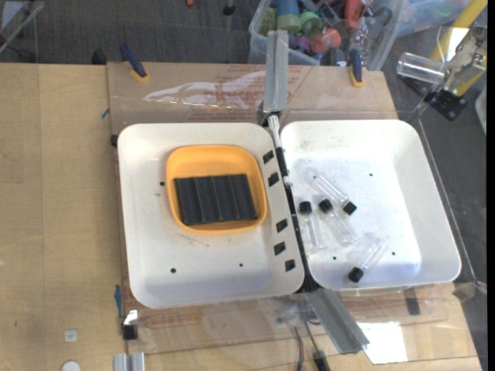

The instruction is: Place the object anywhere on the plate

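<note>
An orange plate [179,167] sits in the left white bin [139,230]. On it lies a dark ribbed rectangular block [215,199], covering most of the plate's middle. In the right white bin [402,168] lie several clear plastic tubes with black caps [334,211], scattered near the bin's left and front; one tube [366,259] lies apart toward the front.
A metal divider bar [274,76] runs between the bins at the back. Behind the bench stands a clear tub of coloured toys [325,10]. Blue clamps [133,64] hold the board's back edge. Black clips [280,226] line the seam between the bins.
</note>
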You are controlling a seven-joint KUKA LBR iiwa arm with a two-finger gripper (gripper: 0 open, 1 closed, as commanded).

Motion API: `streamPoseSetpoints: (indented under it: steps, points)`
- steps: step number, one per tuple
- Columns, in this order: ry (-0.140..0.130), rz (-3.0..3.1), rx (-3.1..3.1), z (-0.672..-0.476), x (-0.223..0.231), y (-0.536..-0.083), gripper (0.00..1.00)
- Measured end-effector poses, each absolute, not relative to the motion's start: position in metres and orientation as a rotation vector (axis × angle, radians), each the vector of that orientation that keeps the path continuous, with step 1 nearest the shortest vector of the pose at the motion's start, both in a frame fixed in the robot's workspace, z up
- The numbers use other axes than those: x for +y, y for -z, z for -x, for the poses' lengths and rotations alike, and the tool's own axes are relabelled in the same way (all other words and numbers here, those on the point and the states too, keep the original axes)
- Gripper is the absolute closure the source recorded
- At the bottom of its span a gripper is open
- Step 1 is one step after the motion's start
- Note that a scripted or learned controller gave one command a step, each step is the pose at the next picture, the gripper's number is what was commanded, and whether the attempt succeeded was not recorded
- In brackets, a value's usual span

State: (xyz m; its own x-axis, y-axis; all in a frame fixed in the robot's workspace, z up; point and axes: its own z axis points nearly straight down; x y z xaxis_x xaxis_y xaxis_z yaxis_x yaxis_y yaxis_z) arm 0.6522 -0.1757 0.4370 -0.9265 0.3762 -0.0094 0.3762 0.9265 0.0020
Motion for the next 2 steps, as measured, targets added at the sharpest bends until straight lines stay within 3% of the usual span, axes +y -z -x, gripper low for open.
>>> streamPoseSetpoints:
  steps: [1, 2]
  points:
    - [0.002, -0.026, 3.13, -0.648, -0.224, -0.437, 1.0]
    - [0.003, 0.504, 3.089, -0.665, -0.221, -0.437, 1.0]
